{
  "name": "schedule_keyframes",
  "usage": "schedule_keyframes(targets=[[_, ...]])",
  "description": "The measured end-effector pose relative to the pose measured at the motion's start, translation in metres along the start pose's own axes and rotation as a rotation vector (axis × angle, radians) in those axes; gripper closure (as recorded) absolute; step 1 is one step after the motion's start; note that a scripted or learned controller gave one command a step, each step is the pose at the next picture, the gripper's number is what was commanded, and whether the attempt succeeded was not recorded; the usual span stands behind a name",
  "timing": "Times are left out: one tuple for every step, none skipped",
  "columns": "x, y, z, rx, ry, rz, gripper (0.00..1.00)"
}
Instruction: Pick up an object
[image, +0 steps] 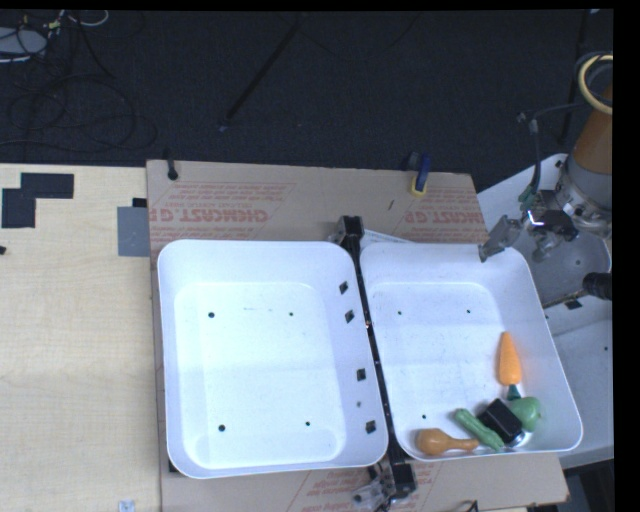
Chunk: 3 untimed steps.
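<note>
Cardboard (300, 200) printed with red lettering covers the middle of the bench (70, 340), whose pale wood surface shows at the left with a few dark rectangular patches on it. Behind the bench the floor is dark, with black cables (70, 90) looping across it. A blue clamp (420, 172) grips the cardboard's far edge. Two shallow white bins sit side by side on the cardboard, joined by a black strip of clips between them. The left bin (180, 300) shows just small dark dots on its floor. The right bin (440, 300) holds a cluster of objects in its near right corner: an orange carrot-shaped toy (509, 360) lies along the right wall, and nearer the front a green toy (480, 428), a small black block (501, 421) resting across it, a rounder green piece (527, 409) just beside the block, and a tan gourd-shaped toy (443, 441) close to the front wall. The arm (595, 130) reaches in at the upper right, its gripper (530, 228) hovering at the far right corner of the right bin, well apart from the objects; whether it is open or closed cannot be told.
</note>
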<state>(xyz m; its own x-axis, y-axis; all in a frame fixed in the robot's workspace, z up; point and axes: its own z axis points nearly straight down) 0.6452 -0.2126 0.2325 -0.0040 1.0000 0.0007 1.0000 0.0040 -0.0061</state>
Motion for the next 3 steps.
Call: schedule_keyframes(targets=[[0.072, 0.000, -0.179, -0.024, -0.003, -0.005, 0.00], [0.007, -0.043, -0.168, -0.002, -0.002, 0.010, 0.00], [0.084, -0.058, -0.251, -0.013, -0.001, -0.003, 0.00]])
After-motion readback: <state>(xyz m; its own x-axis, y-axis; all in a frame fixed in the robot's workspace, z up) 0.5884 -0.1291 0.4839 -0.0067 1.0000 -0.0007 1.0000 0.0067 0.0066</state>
